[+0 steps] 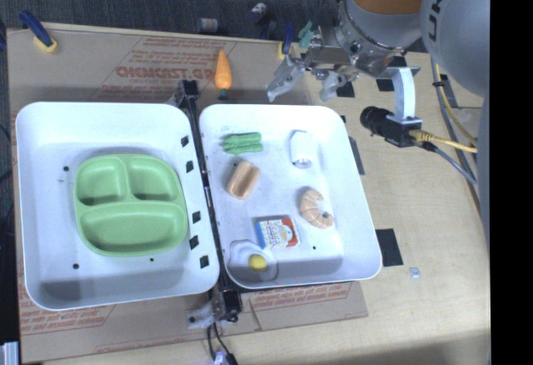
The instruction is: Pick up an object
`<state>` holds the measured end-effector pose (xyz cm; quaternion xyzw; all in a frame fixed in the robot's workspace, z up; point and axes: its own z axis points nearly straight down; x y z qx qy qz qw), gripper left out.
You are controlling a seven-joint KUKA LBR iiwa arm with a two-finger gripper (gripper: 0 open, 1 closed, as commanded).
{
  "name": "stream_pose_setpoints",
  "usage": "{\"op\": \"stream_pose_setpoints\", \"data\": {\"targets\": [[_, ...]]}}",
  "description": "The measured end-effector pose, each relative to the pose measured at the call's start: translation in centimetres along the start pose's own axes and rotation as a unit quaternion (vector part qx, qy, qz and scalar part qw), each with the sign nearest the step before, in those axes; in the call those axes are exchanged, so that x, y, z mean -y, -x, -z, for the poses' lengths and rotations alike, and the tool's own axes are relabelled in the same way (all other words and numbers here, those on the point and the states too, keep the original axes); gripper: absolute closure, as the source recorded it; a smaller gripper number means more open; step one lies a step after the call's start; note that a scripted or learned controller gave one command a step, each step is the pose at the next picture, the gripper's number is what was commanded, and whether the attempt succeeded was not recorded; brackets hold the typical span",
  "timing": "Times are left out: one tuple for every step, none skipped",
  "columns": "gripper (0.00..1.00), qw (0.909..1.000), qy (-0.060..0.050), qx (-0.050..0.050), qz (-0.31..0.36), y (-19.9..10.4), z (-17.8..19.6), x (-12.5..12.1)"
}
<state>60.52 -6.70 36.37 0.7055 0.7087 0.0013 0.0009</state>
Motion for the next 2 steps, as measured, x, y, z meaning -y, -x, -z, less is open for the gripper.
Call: {"op": "stream_pose_setpoints", "data": {"targets": [[1.00, 1.0000, 0.002, 0.000, 0.003, -0.1, 1.1, -0.1], [1.00, 1.0000, -0.004, 0.000, 0.001, -5.0, -9.9, 1.8]]}}
